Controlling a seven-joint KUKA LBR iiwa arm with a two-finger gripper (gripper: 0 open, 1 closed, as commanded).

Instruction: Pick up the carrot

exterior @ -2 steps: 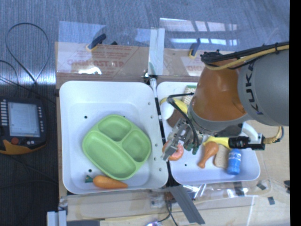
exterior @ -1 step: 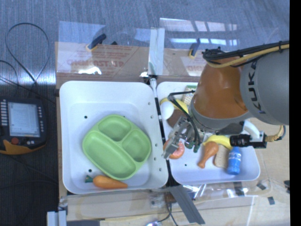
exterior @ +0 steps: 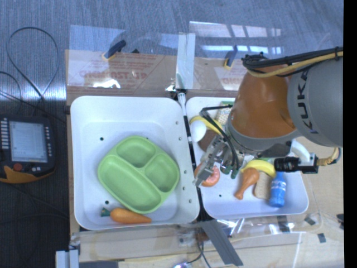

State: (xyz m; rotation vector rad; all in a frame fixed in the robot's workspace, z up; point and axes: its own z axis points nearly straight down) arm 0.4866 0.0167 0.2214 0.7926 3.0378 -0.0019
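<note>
Blue-grey carpet floor (exterior: 139, 4) around bench (exterior: 329, 177)

The small orange plastic toy carrot (exterior: 130, 216) with a short dark green stub of leaves at its blunt end lies flat on the floor of the left white bin, close to that bin's near wall and toward its near left corner. Its long axis runs roughly parallel to that wall, the leafy end pointing left and the tapered tip pointing right. It sits just beside the near edge of the green plate, possibly touching it.
</note>
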